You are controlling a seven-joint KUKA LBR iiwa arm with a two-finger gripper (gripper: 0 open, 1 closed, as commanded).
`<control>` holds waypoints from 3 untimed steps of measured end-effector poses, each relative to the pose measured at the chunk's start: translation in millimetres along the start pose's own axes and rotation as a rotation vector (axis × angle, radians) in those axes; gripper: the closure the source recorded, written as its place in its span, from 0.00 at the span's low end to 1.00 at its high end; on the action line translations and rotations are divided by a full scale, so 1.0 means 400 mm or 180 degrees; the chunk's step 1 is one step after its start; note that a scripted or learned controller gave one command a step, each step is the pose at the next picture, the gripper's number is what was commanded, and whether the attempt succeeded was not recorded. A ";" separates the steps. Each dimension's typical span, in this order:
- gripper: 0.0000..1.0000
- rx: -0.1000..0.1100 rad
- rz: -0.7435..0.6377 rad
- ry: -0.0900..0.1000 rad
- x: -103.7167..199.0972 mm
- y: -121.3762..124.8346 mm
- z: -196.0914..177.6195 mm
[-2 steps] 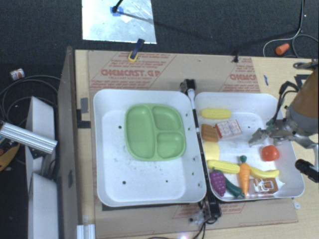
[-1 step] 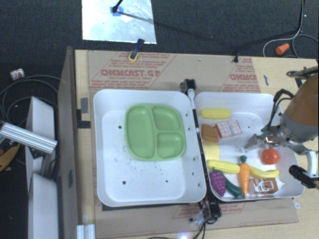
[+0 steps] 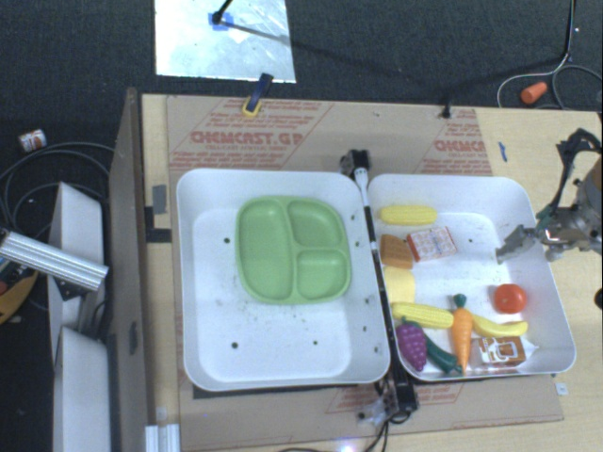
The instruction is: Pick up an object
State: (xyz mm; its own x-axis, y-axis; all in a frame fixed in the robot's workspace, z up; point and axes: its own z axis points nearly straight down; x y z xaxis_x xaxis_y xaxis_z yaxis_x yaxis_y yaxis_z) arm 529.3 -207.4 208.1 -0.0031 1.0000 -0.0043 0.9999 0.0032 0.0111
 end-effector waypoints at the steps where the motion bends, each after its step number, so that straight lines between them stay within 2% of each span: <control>1: 0.00 0.0041 0.0008 0.0016 0.004 -0.033 0.139; 2: 0.00 0.0043 0.0006 0.0017 0.005 -0.031 0.246; 3: 1.00 0.0019 0.0005 0.0009 0.003 -0.026 0.212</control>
State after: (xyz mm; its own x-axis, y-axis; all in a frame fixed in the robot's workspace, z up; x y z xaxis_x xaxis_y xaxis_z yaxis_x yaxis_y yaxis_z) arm 519.9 -206.7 123.2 -0.0015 1.0000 -0.0015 1.0000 0.0015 0.0050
